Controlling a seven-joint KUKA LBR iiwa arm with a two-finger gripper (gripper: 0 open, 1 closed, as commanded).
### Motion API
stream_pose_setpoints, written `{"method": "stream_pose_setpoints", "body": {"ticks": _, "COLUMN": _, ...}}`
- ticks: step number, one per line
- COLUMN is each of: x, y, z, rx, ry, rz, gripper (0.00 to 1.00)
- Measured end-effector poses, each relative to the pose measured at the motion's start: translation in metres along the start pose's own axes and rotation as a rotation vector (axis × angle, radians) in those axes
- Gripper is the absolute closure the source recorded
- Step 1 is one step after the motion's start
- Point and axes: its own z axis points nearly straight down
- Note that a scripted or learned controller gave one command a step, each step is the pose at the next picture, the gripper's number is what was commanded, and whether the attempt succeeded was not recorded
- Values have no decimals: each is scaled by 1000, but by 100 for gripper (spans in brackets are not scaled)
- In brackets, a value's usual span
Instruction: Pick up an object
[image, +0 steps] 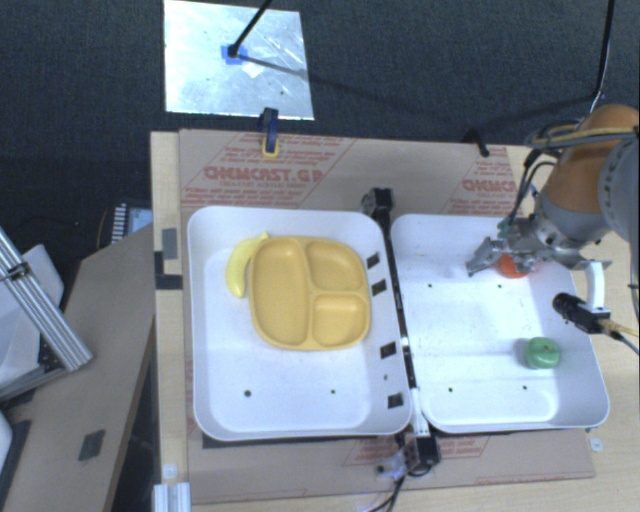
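In the right bin (470, 400), my gripper (497, 255) is low over the far right part of the floor. A small orange-red object (508, 266) shows just under and beside it, partly covered by the gripper body. Whether the gripper touches that object cannot be made out. A green round object (542, 352) lies on the bin floor nearer the front right, well apart from the gripper. The grey arm with its orange band (590, 165) comes in from the right above the bin's far corner.
The left bin (215, 390) holds a yellow divided plate (305, 292) with a yellow banana (238, 266) tucked at its left edge. A black part and a white bracket (585, 305) on the arm hang over the right bin's right side.
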Motion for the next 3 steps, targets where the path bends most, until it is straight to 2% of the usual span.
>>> {"method": "stream_pose_setpoints", "body": {"ticks": 1, "x": 0, "y": 1, "z": -9, "rx": -5, "ry": -3, "rz": -2, "gripper": 100}}
{"method": "stream_pose_setpoints", "body": {"ticks": 2, "x": -6, "y": -3, "z": -57, "rx": 4, "ry": -1, "rz": 3, "gripper": 100}}
{"method": "stream_pose_setpoints", "body": {"ticks": 3, "x": -13, "y": 1, "z": -120, "rx": 0, "ry": -3, "rz": 0, "gripper": 100}}
